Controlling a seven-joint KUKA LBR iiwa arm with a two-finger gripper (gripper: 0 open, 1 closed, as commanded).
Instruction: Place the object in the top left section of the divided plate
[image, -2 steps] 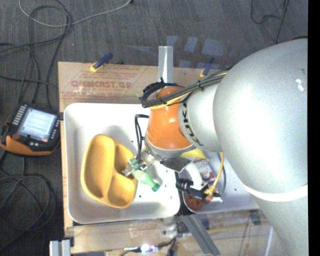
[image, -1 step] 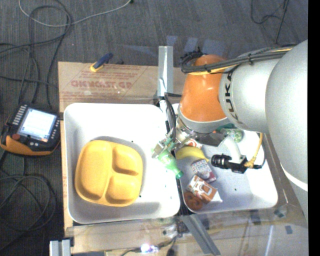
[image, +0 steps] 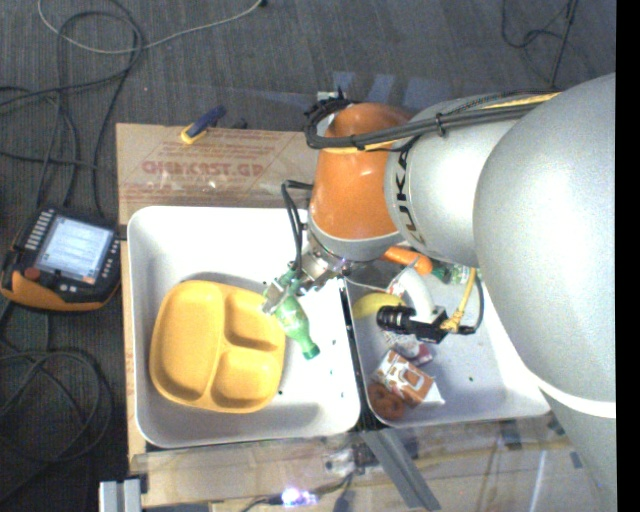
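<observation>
Divided plate in left bin, bottle at its right edge, clutter in right bin

Two white bins, one yellow divided plate, one green bottle, one teach pendant.

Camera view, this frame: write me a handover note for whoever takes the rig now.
Gripper: over the left bin, at the right rim of the yellow divided plate. A green bottle hangs tilted right below it; whether the fingers actually clamp it cannot be told.
Plate: lies in the left bin, all sections without an object.
Right bin: holds other items, including a brown packet and a yellow object.
Done: bottle brought up to the plate's edge.
Left: carry it over the top left section and release.
</observation>
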